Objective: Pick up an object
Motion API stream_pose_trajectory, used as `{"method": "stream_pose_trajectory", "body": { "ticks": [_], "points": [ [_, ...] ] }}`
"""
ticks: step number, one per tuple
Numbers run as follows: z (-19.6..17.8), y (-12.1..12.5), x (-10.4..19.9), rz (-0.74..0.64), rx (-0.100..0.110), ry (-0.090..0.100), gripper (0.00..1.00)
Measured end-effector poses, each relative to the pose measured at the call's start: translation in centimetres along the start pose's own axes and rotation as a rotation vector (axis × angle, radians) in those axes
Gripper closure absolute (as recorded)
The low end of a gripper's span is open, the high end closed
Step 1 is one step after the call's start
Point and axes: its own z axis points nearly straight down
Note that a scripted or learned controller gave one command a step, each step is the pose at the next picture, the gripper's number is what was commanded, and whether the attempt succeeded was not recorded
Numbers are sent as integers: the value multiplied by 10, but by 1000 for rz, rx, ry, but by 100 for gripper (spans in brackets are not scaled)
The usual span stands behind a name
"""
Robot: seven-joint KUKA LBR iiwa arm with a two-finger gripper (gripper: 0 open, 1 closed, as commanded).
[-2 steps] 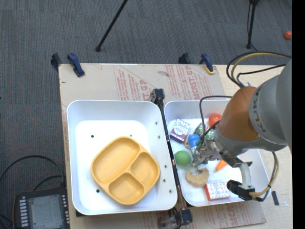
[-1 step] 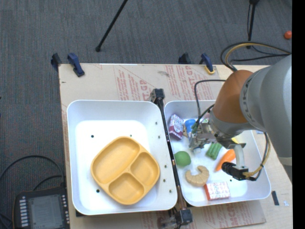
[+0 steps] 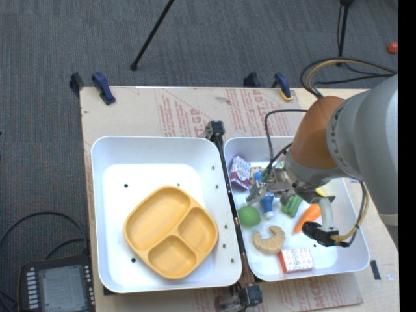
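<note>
The right bin (image 3: pixel 351 255) holds several small objects: a green ball (image 3: pixel 248 216), a tan croissant-shaped piece (image 3: pixel 269 239), a red and white box (image 3: pixel 296 260), an orange carrot (image 3: pixel 307 217), a green piece (image 3: pixel 291 205), a purple packet (image 3: pixel 240 172) and a blue item (image 3: pixel 267 204). My gripper (image 3: pixel 268 188) hangs low over the middle of this bin, right above the blue item and beside the purple packet. The arm's wrist covers the bin's back right part. I see nothing clearly held between the fingers.
The left bin (image 3: pixel 117 168) carries a yellow three-compartment plate (image 3: pixel 171 232). Blue clamps (image 3: pixel 103 86) sit at the bench's back edge. A black cable loops over the right bin's front right. A tablet lies on the floor at the lower left.
</note>
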Motion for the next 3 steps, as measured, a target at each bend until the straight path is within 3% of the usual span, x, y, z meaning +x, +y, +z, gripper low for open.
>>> {"method": "stream_pose_trajectory", "body": {
  "ticks": [1,2,3],
  "points": [
    [-6,0,1,-4,6,2,100],
    [-147,42,35,-3,-3,-2,100],
    [-146,41,35,-3,0,-2,0]
  ]
}}
